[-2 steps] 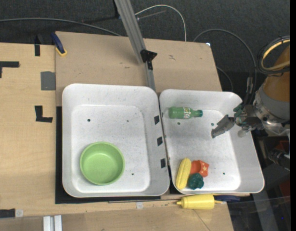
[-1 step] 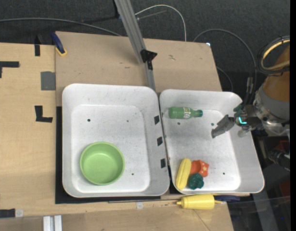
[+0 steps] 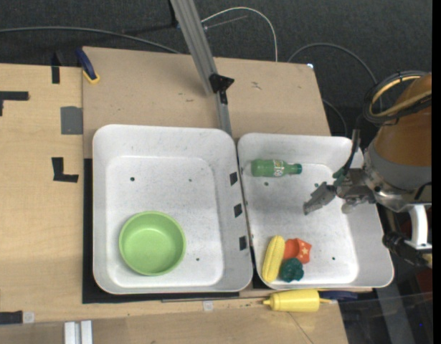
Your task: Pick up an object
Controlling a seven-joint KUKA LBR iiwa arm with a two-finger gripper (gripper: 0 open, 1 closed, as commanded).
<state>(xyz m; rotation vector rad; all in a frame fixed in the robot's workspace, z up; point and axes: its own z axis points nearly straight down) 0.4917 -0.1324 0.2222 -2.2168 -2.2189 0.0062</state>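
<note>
The two-finger grey metal gripper (image 3: 315, 202) hovers in the right white bin (image 3: 363, 264), jaws apart, clamped on nothing. One small green plastic bottle (image 3: 275, 168), label unreadable, lies beside it; one round green bowl (image 3: 153, 243) sits in the left bin (image 3: 109, 192).

Right bin (image 3: 363, 267): open floor at centre. Green bottle (image 3: 274, 168) blocks 11 o'clock; corn (image 3: 272, 257), red toy (image 3: 300, 249), green toy (image 3: 291, 270) crowd 7 o'clock. My gripper (image 3: 319, 199) hangs over the clear middle.
</note>
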